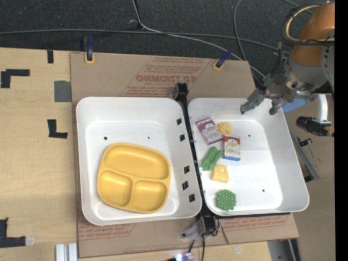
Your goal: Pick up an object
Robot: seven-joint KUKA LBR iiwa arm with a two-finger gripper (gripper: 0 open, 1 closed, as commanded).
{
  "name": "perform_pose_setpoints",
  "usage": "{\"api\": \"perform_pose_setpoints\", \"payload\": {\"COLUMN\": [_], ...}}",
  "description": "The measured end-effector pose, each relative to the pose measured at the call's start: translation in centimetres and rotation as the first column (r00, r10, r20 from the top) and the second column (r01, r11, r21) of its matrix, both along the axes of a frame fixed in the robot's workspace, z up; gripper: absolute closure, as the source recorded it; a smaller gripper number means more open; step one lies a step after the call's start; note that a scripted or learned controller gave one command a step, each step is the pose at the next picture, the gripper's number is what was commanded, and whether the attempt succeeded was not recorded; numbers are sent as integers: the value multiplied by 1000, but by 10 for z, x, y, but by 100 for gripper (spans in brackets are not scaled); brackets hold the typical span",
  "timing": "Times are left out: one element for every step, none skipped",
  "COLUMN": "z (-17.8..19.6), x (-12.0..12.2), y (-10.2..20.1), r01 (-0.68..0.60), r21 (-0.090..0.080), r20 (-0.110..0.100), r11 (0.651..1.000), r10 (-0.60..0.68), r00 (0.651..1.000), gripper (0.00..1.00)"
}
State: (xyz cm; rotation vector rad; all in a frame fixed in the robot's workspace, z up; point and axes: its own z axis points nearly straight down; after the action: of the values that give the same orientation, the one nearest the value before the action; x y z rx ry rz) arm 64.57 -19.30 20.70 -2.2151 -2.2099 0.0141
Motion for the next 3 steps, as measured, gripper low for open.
{"api": "perform_pose_setpoints", "payload": {"z": [9,-52,-111], "x": [3,8,2], "y": [1,-4,-10], "r01": [-4,-4,-3], "r21": [-3,-4,-3], "r20": [14,10,10], "r11": [1000,1000,1000], "r10": [4,4,3], "r00": [1000,1000,1000], "gripper": [0,0,0]}}
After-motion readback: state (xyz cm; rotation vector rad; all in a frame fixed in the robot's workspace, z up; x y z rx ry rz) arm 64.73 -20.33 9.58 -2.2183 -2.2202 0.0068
